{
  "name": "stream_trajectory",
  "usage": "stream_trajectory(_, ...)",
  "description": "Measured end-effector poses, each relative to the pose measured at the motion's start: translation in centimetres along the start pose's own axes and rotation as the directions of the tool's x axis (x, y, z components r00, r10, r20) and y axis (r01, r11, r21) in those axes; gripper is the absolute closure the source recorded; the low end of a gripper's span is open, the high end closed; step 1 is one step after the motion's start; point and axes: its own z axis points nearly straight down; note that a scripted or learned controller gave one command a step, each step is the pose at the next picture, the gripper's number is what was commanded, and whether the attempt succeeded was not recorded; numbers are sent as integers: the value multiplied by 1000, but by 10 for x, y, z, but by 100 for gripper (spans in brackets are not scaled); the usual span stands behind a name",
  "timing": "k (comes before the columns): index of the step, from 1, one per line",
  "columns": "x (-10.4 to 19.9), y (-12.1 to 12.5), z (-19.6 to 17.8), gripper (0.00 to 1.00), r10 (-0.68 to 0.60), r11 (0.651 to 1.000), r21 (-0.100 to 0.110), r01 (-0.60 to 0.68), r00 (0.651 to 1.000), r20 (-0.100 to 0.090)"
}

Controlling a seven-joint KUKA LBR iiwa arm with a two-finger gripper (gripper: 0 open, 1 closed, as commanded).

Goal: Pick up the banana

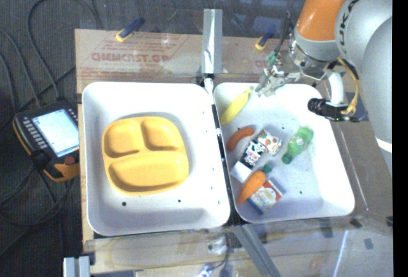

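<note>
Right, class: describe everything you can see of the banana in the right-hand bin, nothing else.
The banana is yellow, smooth and gently curved, probably a plastic toy. It lies flat in the right bin, at its upper left corner, slanting from lower left to upper right along the left wall. The gripper hangs close over its upper end; whether they touch cannot be told. The sausage lies just below it, apart.

Behind my two bins, the flat brown cardboard sheet (pixel 137 55) on the tabletop carries faded red block lettering; it looks like "CHEMCAST", followed by a few characters I cannot make out. The small cow-patterned carton (pixel 260 148) and the orange-and-blue box (pixel 266 196) bear print too small to read.
</note>
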Motion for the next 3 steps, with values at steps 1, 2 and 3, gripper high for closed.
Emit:
stream_trajectory(1, 0, 0, 1, 0, 0, 1000, 1, 0, 1000, 0)
stream_trajectory(2, 10, -22, 102, 0, -73, 997, 0, 73, 997, 0)
stream_trajectory(3, 18, -86, 108, 0, 40, 999, -17, -40, 999, 7)
